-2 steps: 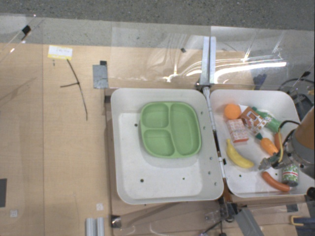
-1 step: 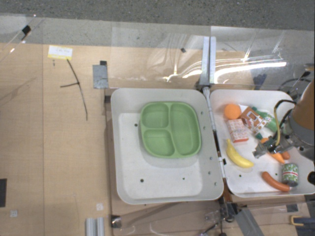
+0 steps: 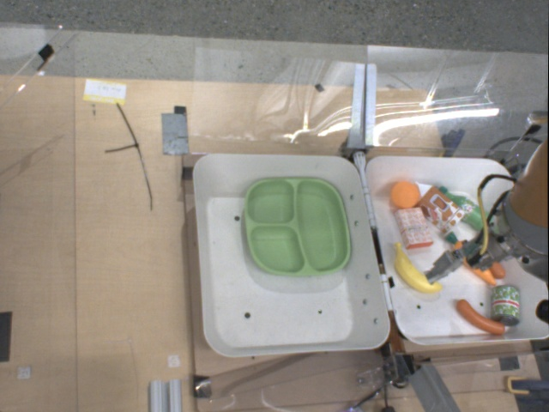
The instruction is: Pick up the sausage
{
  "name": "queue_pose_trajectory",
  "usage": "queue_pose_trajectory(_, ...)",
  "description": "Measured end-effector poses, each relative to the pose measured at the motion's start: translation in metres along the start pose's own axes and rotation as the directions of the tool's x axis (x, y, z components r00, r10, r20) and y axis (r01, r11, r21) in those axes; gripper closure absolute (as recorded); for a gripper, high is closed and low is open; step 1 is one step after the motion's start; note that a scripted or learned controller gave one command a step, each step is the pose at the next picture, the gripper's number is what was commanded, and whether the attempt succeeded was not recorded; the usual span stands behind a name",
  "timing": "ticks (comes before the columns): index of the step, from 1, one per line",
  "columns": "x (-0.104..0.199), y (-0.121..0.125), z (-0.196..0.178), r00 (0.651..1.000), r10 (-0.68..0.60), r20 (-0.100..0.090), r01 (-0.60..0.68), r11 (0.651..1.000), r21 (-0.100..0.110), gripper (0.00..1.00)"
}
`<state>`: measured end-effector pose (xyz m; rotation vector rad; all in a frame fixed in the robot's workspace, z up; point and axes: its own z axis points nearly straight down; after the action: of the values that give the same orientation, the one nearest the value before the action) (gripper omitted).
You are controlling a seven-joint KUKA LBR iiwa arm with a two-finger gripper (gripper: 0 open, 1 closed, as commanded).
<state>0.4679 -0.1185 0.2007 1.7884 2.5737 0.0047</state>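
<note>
The sausage [image 3: 480, 317], a reddish-orange curved link, lies near the front edge of the right bin [image 3: 437, 331]. My gripper [image 3: 446, 266] hangs over the middle of that bin, up and to the left of the sausage and apart from it. It sits just right of the banana [image 3: 415, 272]. The arm [image 3: 525, 217] comes in from the right edge.
The right bin also holds an orange [image 3: 406, 195], two small food boxes [image 3: 414, 227], a green pouch [image 3: 464, 210], a carrot-like piece [image 3: 487, 273] and a small green can [image 3: 506, 302] beside the sausage. A green divided plate [image 3: 298, 226] rests in the left bin [image 3: 283, 316].
</note>
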Motion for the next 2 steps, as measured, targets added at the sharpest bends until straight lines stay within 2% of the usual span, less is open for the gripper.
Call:
queue_pose_trajectory(1,-0.039,-0.026,0.100,0.999,-0.054,-0.003,0.054,0.999,0.006,0.00)
queue_pose_trajectory(2,-0.041,-0.024,0.088,0.999,-0.053,0.002,0.053,0.999,-0.001,1.00)
